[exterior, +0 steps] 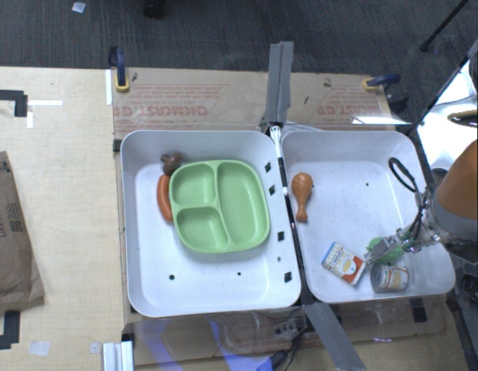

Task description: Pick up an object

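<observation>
I see the bench carrying two shallow white bins side by side, with a strip of printed cardboard along their far edge and a brown paper bag lying at the bench's left edge. The left bin holds a green divided tray sitting a little toward its far half, three compartments facing up; an orange sausage-shaped toy lies against the tray's left side, and a small brown lump sits just beyond it near the bin's far left corner. The right bin holds the loose things I could go for: a toy chicken drumstick near its left wall, a small white and orange carton lying flat toward the near edge, a tin can on its side at the near right corner, and a small green piece between carton and can. A black loop rests by the right wall. My arm comes in over the right wall, and the gripper is low in the near right corner, just above the can and touching or nearly touching the green piece; I cannot tell from here how the fingers stand, nor whether anything sits between them
</observation>
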